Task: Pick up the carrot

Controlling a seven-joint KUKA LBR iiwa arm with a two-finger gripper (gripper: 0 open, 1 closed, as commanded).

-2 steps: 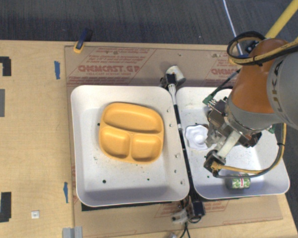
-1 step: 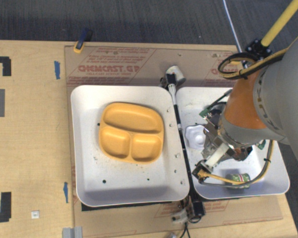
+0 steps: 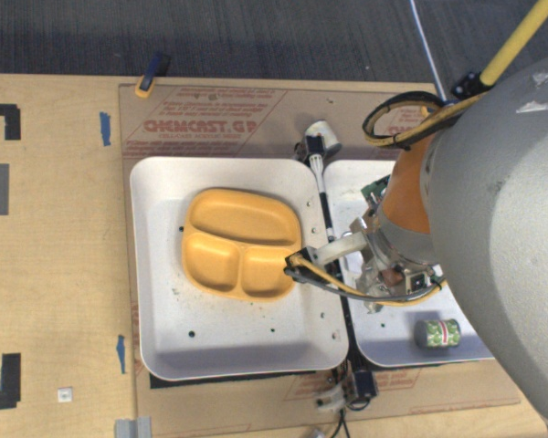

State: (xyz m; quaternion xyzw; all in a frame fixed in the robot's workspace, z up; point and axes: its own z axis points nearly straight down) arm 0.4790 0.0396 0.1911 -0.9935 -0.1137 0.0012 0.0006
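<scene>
My gripper (image 3: 384, 276) hangs low over the left part of the right bin (image 3: 384, 349), seen from above under the orange band (image 3: 404, 203) and the wrist. The grey arm (image 3: 502, 208) covers most of that bin, hiding what lies beneath it. Yellow cables (image 3: 333, 281) loop from the wrist out over the divider between the bins.
A yellow divided tray (image 3: 240, 242) lies in the left bin (image 3: 164, 318), toward its upper middle. A small green can (image 3: 437, 333) lies on its side near the right bin's front edge. A black bar with a white fitting (image 3: 319, 158) runs between the bins.
</scene>
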